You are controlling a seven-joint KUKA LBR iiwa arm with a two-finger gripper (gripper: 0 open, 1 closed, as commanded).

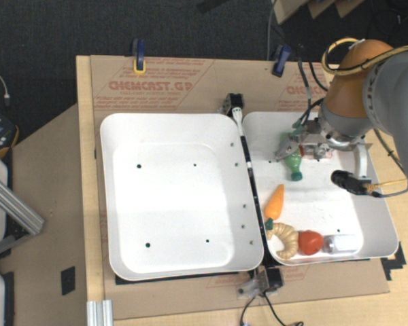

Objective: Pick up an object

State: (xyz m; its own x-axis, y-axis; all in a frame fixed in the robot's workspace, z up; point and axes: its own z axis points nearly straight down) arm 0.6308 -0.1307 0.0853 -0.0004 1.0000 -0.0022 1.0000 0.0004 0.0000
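The gripper (294,149) hangs low over the upper part of the right bin (326,206), in the right half of the frame. Its tip points down and toward the left. Whether it is open or closed cannot be told from here. A small green thing (296,170) lies right under the tip, touching or nearly touching it; whether it is gripped cannot be told. The arm (394,94) comes in from the upper right, with its orange band (357,63) above the wrist.

Below the green thing, near the bin's left wall, lies a carrot (275,202), tilted with its narrow end up. Lower still, along the bin's lower edge, three things sit in a row: a curved beige piece (284,240) at the left, a red ball (310,242) touching it, and a clear bottle (341,244) just to the right of the ball.

The left bin (170,195) fills the middle of the frame and abuts the right bin. Both rest on a brown board (190,80) with red print, held by two blue clamps (138,51) at its upper edge.
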